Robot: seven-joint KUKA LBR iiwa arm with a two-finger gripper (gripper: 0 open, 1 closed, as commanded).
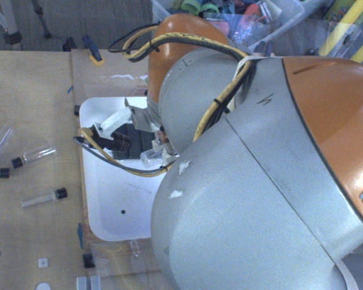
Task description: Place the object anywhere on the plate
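My grey and orange arm covers most of the camera view and reaches over a white bin. The gripper hangs low over the bin's far half, with the arm hiding much of it. A small dark speck lies on the bin floor in front of the gripper, apart from it. The bin's right side is hidden under the arm.
Several clear vials with black caps lie on the wooden bench left of the bin. A clear tub of colourful toys stands at the back. Small black and blue bits lie near the bin's front left corner.
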